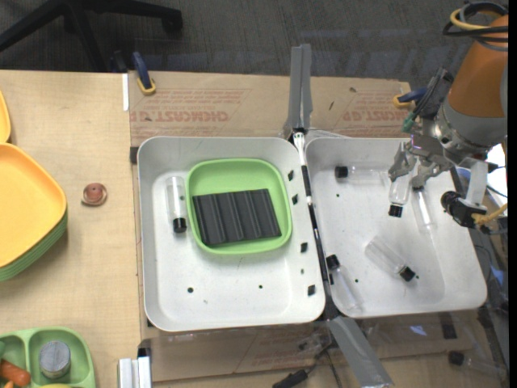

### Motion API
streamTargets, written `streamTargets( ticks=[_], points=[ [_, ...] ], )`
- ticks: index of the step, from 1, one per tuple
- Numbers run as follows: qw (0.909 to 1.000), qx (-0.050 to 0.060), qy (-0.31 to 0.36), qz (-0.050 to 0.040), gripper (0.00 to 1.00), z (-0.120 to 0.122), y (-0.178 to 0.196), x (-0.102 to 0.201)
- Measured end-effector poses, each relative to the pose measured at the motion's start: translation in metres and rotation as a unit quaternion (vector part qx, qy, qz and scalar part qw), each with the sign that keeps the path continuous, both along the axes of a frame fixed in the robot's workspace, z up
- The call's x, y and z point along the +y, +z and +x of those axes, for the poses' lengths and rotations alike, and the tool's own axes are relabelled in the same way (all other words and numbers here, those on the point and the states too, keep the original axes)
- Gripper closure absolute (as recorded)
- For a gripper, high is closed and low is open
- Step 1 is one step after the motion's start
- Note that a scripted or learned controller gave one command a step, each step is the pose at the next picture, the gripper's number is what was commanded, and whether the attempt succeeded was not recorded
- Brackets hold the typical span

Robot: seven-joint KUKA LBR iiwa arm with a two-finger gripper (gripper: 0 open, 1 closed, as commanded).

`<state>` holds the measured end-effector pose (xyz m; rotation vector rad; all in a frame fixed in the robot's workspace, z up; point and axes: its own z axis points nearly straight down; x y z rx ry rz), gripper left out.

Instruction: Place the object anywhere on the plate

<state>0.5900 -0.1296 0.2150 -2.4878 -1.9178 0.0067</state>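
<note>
Vial (397, 194), clear with a black cap, hangs upright between the gripper (409, 173) fingers over the right bin (460, 293) near its far edge, so I judge it lifted for carrying. From this camera view, the green plate (238, 176) waits in the left bin (161, 297), holding a ribbed black slab (238, 217).

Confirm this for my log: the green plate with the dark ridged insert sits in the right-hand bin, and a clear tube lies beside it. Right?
Not quite. The camera view shows the green plate in the left bin, not the right. The clear tube does lie beside it.
</note>
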Motion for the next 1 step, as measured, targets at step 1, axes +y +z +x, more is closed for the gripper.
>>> streamTargets(
  ticks=[1],
  points=[
    [1.0000, 0.000, 0.000, 0.0002, 0.00, 0.0000, 0.0002, 0.0000]
  ],
)
